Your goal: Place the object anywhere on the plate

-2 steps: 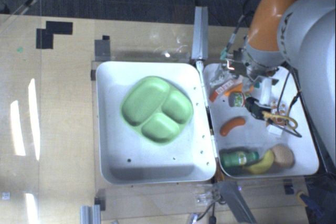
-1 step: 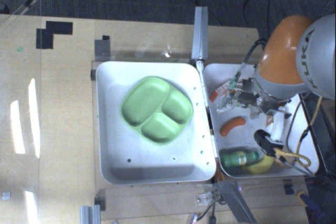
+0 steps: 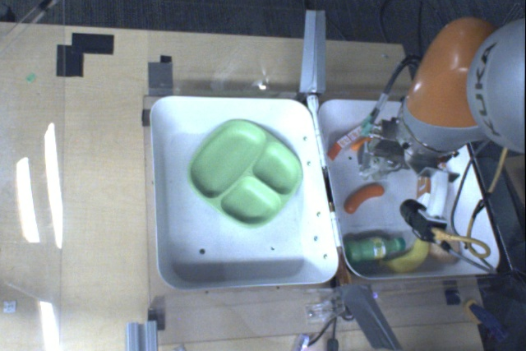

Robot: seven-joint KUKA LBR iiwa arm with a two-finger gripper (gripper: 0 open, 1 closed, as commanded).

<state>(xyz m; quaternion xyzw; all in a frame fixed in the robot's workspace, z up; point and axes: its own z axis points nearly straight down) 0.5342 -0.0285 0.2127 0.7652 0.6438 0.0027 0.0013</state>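
Note:
A green plate [image 3: 245, 170] with three compartments lies in the left bin [image 3: 177, 259]. In the right bin [image 3: 333, 115] an orange sausage [image 3: 363, 197] lies near the middle. A green bottle [image 3: 376, 247] and a yellow banana [image 3: 408, 258] lie along the bin's front wall. The gripper [image 3: 380, 160] hangs over the right bin, just above and behind the sausage. The arm's wrist hides much of it.
A small orange-and-white item [image 3: 349, 140] lies at the back of the right bin, left of the gripper. A metal divider [image 3: 313, 53] stands behind the gap between the bins. Black cables trail across the right bin's right side.

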